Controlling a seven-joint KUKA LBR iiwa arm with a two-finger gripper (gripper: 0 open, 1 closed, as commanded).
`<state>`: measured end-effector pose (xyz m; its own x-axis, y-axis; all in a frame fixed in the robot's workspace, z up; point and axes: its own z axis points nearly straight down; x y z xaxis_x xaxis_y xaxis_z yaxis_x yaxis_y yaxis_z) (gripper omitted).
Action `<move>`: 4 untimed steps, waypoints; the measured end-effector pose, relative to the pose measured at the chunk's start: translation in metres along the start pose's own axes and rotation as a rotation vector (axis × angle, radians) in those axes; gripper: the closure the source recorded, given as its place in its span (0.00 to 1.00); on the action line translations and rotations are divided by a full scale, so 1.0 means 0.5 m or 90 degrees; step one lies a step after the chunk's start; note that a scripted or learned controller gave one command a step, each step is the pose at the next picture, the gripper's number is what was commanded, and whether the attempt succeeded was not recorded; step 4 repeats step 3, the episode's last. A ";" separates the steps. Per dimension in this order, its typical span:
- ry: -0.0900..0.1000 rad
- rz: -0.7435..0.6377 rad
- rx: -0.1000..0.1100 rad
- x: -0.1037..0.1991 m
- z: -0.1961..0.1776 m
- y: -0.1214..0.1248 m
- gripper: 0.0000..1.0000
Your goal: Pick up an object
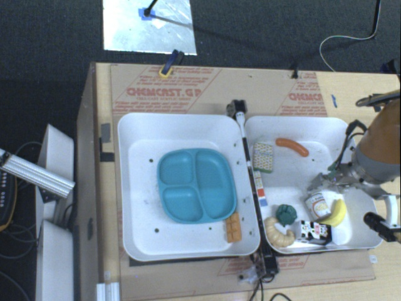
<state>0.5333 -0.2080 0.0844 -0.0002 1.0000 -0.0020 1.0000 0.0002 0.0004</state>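
The right bin [326,128] holds several small objects. An orange sausage [292,146] lies near the back, and a speckled green block [263,157] lies at the left wall. At the front are a dark green lump [286,213], a tan croissant [279,232], a black-and-white carton [312,231], a small white jar [317,204] and a yellow banana [339,212]. My gripper [327,182] hangs low at the right side of this bin, just above and behind the jar and banana. Nothing shows in its grasp.
The left bin [141,137] carries a blue divided plate [195,185] and a small brown waffle piece [233,228] at its front right corner. A dark ridge [249,168] separates the bins. The grey arm [379,144] fills the right bin's far right edge.
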 end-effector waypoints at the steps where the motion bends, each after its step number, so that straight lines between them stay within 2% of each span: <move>1: 0.001 -0.003 -0.003 0.186 -0.263 0.094 0.00; 2: 0.001 0.000 0.001 0.136 -0.108 0.002 0.00; 3: 0.002 -0.001 0.001 0.233 -0.052 -0.024 0.00; 4: 0.002 -0.001 0.001 0.233 -0.052 -0.024 0.00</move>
